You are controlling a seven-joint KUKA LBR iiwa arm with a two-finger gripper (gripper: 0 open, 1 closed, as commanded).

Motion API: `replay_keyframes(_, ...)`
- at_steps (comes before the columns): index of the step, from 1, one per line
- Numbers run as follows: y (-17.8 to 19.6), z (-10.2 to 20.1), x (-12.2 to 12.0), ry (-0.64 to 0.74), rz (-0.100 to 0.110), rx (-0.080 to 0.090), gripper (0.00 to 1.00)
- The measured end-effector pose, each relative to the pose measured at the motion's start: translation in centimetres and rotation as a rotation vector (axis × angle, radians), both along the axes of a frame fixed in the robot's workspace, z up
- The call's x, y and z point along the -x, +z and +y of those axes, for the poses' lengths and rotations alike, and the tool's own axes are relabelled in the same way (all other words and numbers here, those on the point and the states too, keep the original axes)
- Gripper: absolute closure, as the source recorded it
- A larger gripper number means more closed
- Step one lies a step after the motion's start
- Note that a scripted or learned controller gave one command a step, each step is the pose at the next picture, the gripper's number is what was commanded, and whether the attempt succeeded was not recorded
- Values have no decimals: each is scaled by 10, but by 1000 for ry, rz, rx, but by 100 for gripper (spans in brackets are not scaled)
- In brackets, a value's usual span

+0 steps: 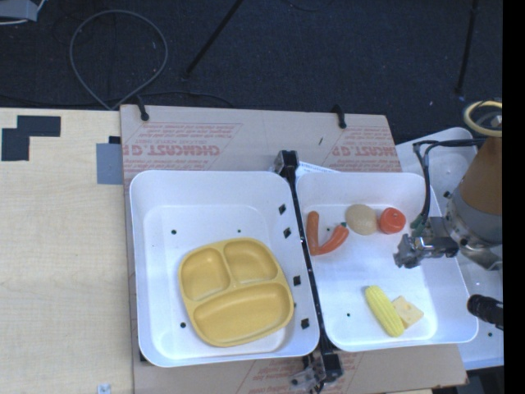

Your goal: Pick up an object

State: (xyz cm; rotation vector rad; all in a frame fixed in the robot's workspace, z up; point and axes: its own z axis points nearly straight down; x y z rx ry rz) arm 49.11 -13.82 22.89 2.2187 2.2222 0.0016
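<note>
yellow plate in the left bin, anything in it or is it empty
Empty. The yellow plate lies flat in the left bin, and all three of its compartments show bare yellow. The food pieces are all in the right bin.

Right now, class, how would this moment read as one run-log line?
gripper: over right white bin, near its right side | nearest: round red tomato | yellow corn cob: lying untouched | held: nothing seen

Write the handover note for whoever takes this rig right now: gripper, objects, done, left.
Gripper: at the right bin's right side, low over its floor, nothing seen held.
Right bin: tomato, beige round item, hot dog, orange-red piece touching the hot dog, corn, cheese wedge.
Left bin: yellow divided plate.
Done: nothing lifted.
Left: grasp and raise one object; tomato lies nearest.
</note>
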Motion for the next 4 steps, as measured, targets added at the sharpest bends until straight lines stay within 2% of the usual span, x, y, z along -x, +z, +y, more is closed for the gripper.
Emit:
replay_keyframes(1,-3,50,4,3,6,-4,100)
replay_keyframes(2,3,97,-9,2,5,-2,100)
replay_keyframes(4,-17,208,-23,3,7,-2,100)
